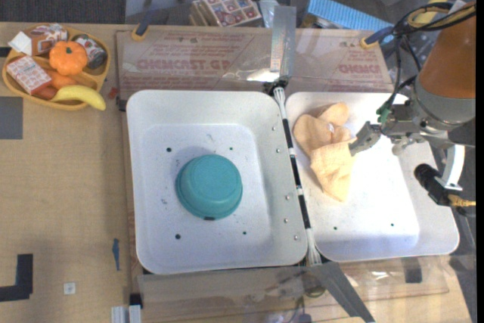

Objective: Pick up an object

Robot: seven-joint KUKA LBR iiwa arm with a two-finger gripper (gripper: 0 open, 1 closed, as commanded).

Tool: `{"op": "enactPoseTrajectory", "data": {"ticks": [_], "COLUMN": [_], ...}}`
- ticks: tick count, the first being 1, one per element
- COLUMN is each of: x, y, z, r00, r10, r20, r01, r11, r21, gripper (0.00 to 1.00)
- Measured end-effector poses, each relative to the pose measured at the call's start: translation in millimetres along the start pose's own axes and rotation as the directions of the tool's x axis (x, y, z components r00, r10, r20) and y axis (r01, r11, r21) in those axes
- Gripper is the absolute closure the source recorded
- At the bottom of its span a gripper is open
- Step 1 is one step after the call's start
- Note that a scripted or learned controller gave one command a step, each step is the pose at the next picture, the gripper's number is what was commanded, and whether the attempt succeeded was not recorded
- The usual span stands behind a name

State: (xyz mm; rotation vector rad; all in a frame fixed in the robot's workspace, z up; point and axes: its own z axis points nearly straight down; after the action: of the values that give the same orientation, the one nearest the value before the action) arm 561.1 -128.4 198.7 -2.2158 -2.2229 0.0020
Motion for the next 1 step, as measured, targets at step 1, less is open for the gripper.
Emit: {"op": "enactPoseTrajectory", "data": {"ticks": [1], "x": [34.4], "y": [3.6], "z": [109.8], "r00": [0.991], "r10": [-0.134], "r20": [0.004], "r01": [0.134], "r11": [0.991], "r21": [-0.013], "gripper": [0.0]}}
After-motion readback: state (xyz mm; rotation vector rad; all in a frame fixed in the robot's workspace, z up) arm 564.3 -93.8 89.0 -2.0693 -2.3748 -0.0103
